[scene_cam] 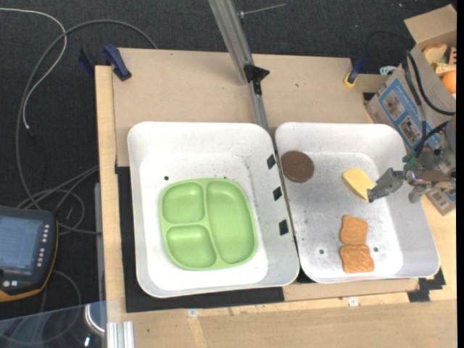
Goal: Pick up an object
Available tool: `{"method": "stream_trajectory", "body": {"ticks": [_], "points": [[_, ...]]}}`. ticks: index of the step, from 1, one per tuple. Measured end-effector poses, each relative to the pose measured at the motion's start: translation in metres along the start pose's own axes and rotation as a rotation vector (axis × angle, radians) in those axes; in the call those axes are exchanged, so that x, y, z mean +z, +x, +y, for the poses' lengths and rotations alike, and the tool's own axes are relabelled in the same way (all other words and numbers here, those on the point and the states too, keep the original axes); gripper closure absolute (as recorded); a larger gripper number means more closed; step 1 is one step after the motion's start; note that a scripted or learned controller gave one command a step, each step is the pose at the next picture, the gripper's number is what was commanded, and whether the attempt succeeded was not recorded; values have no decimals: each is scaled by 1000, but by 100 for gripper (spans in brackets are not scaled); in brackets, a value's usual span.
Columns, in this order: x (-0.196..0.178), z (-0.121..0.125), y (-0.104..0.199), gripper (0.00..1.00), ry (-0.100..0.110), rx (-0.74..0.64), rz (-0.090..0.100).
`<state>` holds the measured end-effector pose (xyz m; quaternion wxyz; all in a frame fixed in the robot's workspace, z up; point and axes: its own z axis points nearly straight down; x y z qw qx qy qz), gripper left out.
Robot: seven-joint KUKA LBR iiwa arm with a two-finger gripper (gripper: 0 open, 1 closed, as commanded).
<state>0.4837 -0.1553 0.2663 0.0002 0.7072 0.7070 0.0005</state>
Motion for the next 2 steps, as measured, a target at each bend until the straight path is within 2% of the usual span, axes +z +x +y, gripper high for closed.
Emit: {"method": "stream_trajectory", "body": {"ticks": [1,2], "points": [[-11,1,0,100,-3,-2,0],[7,12,-50,100,0,4,-4]]}}
